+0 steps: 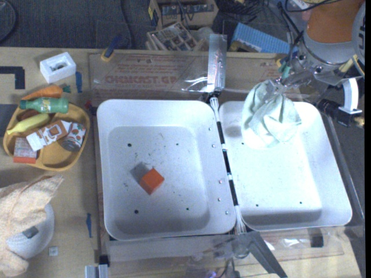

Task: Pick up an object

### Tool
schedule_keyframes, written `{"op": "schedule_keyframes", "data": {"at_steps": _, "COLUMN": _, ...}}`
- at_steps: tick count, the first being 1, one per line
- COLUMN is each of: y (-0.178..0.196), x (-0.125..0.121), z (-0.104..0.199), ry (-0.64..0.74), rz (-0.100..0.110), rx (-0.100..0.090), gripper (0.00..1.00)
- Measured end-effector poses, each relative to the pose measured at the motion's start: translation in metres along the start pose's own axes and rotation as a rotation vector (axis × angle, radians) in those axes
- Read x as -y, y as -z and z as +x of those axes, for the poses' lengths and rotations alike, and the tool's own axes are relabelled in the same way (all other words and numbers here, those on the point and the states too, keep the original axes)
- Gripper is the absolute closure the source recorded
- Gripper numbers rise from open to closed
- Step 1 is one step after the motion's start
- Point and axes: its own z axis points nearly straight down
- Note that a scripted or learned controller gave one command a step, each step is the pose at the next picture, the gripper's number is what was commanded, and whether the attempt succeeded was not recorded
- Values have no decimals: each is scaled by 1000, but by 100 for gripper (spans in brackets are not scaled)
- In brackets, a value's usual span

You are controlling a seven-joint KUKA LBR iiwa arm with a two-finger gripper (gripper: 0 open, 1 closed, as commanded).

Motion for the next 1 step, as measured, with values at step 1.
{"op": "schedule_keyframes", "data": {"at_steps": 1, "y": -83, "x": -22, "z": 27, "ry": -33, "rz": -1, "rx": -1, "gripper": 100}}
